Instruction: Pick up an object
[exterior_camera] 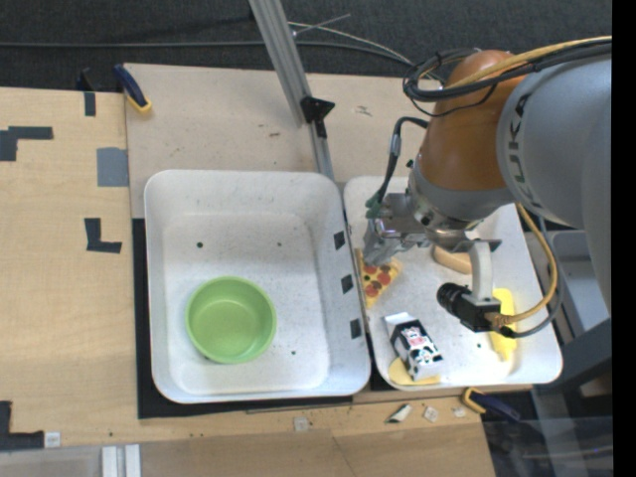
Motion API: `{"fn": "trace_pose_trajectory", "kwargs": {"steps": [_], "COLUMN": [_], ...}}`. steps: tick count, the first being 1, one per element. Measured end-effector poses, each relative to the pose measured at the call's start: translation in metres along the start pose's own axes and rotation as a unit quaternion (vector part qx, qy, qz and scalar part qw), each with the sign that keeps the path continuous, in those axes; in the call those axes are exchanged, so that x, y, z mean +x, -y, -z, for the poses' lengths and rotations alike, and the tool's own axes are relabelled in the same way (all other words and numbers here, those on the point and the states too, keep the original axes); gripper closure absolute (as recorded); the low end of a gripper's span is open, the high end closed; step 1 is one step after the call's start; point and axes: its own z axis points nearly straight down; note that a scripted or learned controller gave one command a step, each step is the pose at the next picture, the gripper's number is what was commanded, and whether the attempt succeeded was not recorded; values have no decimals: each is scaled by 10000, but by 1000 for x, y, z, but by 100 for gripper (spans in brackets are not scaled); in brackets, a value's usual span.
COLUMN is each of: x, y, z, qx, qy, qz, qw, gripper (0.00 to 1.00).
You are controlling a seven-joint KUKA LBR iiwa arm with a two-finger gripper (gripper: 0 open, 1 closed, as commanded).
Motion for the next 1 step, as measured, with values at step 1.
{"fn": "trace_pose_trajectory", "kwargs": {"steps": [1], "x": [49], "y": [4], "z": [-16], "qx": [9], "qy": [1], "qz": [2], "qw": [10000], "gripper": [100]}}
